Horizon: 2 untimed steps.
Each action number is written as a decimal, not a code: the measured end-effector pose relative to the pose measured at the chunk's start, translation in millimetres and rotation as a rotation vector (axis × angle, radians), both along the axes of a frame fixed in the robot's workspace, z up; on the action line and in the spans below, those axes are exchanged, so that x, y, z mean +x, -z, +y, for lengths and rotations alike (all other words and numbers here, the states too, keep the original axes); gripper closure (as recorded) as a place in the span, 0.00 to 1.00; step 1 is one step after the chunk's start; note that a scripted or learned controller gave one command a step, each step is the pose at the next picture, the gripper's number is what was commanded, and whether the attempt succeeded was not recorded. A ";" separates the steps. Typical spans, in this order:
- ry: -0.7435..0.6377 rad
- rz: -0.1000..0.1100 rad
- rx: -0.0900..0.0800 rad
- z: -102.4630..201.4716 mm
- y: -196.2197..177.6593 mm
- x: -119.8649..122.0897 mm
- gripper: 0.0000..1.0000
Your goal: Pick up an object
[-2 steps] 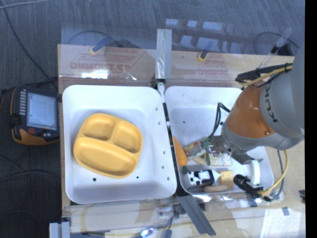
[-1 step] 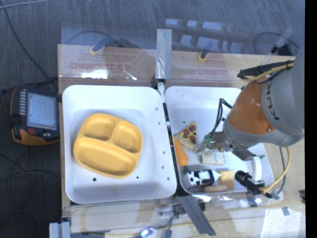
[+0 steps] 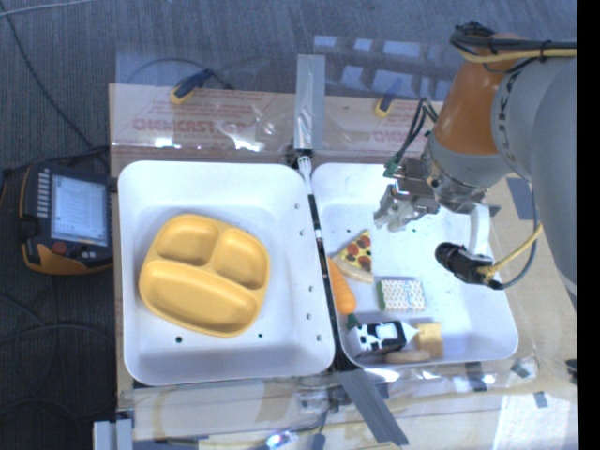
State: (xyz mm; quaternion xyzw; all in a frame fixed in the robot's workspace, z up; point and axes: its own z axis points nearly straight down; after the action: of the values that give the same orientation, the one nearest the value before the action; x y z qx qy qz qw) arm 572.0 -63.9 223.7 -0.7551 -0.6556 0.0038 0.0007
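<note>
My gripper [image 3: 396, 210] hangs over the back middle of the right bin [image 3: 487, 322], its fingers spread apart with nothing between them. Below and to its left lies a toy pizza slice [image 3: 357, 256]. An orange carrot [image 3: 342, 290] rests along the bin's left wall. Nearer the front sit a speckled green-white sponge block [image 3: 402, 294], a black-and-white cow toy [image 3: 379, 336] and a tan wooden piece [image 3: 424, 338]. The gripper touches none of them.
The left bin [image 3: 141, 186] holds a yellow divided plate [image 3: 205, 272]. A black cable loop [image 3: 464, 260] dangles from the arm over the right bin. A handheld control pendant [image 3: 62, 216] lies to the left of the bench.
</note>
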 end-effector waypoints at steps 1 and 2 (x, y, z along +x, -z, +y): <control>0.000 0.001 -0.001 -0.3 0.3 -0.2 0.00; 0.050 -0.007 0.002 -29.9 131.7 -5.2 0.00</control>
State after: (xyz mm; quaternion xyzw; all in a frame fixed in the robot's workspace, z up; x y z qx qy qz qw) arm 566.8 -93.8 92.0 -0.7712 -0.6365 0.0004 -0.0006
